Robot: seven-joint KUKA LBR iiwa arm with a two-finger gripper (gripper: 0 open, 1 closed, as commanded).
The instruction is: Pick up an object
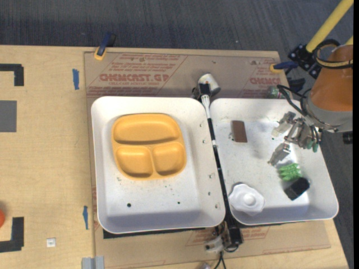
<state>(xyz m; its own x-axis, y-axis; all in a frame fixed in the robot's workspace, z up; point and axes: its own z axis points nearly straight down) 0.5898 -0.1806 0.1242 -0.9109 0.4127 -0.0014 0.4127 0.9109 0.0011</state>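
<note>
At 3 o'clock in the right bin (331,206), the gripper (287,142) hovers above the green object (289,171), likely lining up a grasp, with its jaws spread and holding nothing.

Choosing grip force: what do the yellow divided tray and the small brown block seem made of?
The yellow divided tray looks like moulded plastic: smooth, rounded compartment edges, soft sheen. The small brown block appears matte, possibly wood or plastic; too small to tell.

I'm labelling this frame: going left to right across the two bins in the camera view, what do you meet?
Yellow divided tray → brown block and white round piece, roughly level with each other → the hand, green item and black item clustered at the right.
</note>
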